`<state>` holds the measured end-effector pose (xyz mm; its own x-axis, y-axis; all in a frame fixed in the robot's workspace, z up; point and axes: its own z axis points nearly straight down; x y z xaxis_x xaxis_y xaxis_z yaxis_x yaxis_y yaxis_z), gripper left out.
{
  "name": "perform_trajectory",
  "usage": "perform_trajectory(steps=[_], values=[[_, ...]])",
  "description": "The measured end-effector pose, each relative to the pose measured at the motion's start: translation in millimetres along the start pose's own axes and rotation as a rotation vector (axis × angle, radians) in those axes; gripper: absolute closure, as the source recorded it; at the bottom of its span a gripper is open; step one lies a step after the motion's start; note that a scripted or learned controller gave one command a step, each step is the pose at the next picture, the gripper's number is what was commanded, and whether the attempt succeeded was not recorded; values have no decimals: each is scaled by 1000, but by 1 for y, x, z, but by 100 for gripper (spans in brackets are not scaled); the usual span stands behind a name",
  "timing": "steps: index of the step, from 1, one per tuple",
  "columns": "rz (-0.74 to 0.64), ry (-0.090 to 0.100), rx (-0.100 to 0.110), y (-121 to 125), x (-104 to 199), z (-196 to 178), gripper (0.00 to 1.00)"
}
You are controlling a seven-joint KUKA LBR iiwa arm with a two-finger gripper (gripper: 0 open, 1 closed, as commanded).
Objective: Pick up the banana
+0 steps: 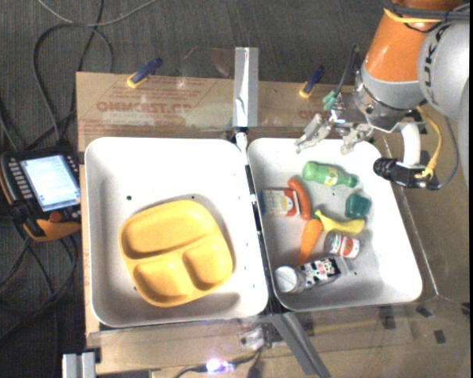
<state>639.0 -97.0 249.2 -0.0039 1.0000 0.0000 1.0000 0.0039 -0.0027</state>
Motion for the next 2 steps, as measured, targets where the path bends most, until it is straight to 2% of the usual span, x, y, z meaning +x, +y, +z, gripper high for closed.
perform_trajectory(steps=[1, 2], values=[[-56, -1, 1, -54, -42, 67, 0], [-126, 0, 0, -78, -45, 81, 0]])
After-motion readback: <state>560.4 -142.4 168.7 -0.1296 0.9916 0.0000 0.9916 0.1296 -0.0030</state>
